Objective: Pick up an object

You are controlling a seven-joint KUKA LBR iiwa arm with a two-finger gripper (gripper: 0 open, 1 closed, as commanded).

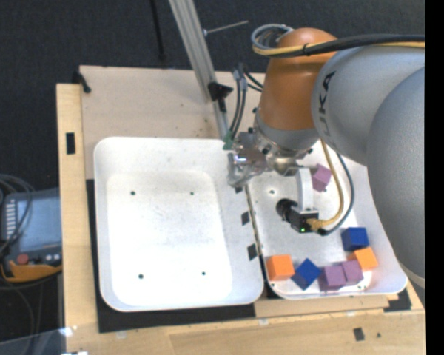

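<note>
Bench [144, 102]: gripper [244, 168] over top-left edge of right bin [272, 235], opening we cannot tell. Orange block [280, 266], bin's lower-left, looks light, rigid; pinch flat sides.

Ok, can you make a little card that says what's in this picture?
robot: grey robot arm with orange band, reaching in from the right
end effector: above the right bin's left edge
bins: two shallow white plastic bins, left and right, side by side
small orange cubes: two, right bin
small blue cubes: two, right bin
small purple cubes: three, right bin
</note>
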